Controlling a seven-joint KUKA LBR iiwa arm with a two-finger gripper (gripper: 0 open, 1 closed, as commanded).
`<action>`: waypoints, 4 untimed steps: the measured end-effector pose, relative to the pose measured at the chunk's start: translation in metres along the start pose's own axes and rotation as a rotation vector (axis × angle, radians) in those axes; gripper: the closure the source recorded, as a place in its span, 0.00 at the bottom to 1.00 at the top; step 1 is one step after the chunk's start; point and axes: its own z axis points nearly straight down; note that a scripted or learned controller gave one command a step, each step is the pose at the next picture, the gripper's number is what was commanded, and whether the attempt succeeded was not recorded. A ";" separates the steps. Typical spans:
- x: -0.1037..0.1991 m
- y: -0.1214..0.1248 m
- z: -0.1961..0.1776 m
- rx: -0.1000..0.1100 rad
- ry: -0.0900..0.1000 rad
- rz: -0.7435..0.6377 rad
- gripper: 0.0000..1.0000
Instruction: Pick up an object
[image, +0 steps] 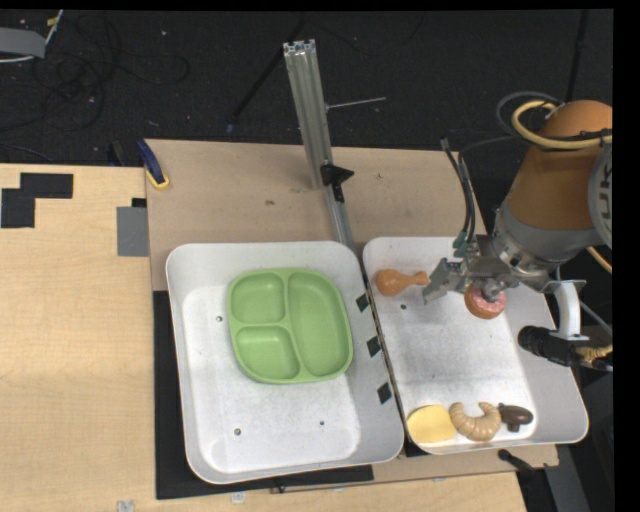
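Left bin (200, 420): green tray (290, 325). Right bin (555, 415): drumstick (398, 282), croissant (476, 420).

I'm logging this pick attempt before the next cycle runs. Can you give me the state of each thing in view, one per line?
Gripper: low over the right bin, nothing seen between its fingers.
Orange drumstick toy: lying in the right bin, just left of the gripper.
Red round toy: in the right bin, partly under the wrist.
Green divided plate: flat in the left bin.
Yellow piece, tan shrimp, brown piece: lying together at the right bin's near edge.
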 end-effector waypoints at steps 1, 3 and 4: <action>-0.001 -0.004 0.064 0.007 0.001 0.001 0.00; 0.003 0.008 0.140 -0.009 -0.002 0.001 0.00; -0.005 0.011 0.126 -0.026 -0.017 0.008 1.00</action>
